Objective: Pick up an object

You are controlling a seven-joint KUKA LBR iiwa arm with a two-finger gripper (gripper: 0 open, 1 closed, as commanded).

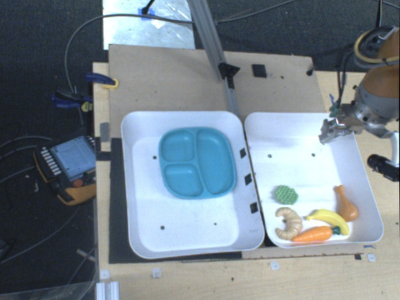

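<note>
Camera view, from above at a slant. Two shallow white bins sat side by side on the desk (275,67). The left bin (140,230) held one thing: a blue divided plate (197,162) with three compartments, lying flat toward the bin's upper middle, nothing in its wells.

The right bin (300,142) held the toy food, all crowded into its near right corner. A green knobbly piece (286,195) sat a little apart and above the rest. Below it lay a tan croissant (288,222), touching or just beside an orange carrot (312,234). A yellow banana (327,218) rested against the carrot's upper side. A brown drumstick (345,205) lay near the right wall.

The pincer (330,132) hung over the upper right part of the right bin, well apart from the food cluster. Nothing showed between its fingers. Whether it stood wide or narrow, I could not tell; too small and foreshortened.

Handling, by judgement: these looked like light, hollow plastic pieces, stiff and smooth, likely to slip or skid if pinched off-centre. The green piece seemed the easiest pick, standing clear with room on both sides. The carrot and banana would want a grip across the narrow width at mid-length. The drumstick, close to the wall, left little finger clearance.
</note>
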